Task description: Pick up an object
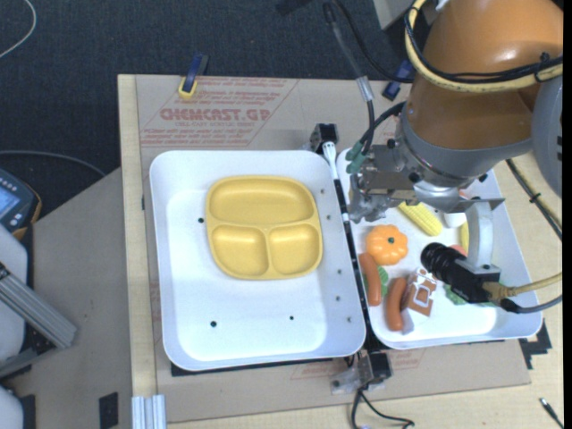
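Observation:
My gripper point(365, 206) hangs over the back left corner of the right bin point(514, 324), close to the wall shared with the left bin. Nothing shows in its grasp. Just in front of it lies an orange toy pumpkin point(388, 244), and a yellow corn cob point(420, 217) lies to its right, partly under the wrist. Further forward lie an orange carrot point(369, 278), a reddish sausage point(394, 303) and a small brown and white block point(420, 293). The arm's big orange and grey body hides the back of the right bin.
The left bin point(179, 311) holds a yellow divided plate point(264, 225) toward its back. A white curved piece point(483, 237) and a bit of green point(457, 296) lie at the right of the right bin. The bins' shared wall runs just left of the gripper.

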Tool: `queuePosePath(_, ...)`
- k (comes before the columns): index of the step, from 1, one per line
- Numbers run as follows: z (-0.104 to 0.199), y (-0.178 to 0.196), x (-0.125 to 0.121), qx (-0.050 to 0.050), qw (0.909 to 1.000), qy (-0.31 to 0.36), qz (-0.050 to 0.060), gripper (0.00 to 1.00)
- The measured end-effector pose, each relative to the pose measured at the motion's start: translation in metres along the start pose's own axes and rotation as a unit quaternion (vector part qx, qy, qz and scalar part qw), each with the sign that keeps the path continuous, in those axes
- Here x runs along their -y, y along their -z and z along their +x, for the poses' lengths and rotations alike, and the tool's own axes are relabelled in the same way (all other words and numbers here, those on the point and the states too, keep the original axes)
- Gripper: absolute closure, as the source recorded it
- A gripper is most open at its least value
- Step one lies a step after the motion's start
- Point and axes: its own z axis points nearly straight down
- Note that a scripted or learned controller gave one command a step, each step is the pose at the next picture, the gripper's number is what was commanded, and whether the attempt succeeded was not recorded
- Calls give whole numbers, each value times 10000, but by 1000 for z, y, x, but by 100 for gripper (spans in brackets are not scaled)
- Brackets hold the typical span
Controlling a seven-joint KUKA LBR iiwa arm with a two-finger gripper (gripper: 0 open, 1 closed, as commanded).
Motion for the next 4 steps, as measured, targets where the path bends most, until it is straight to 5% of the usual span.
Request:
queuePosePath(1, 50, 38, 0, 10, 10000, -15, 40, 100)
queuePosePath(4, 65, 47, 0, 29, 10000, -41, 85, 100)
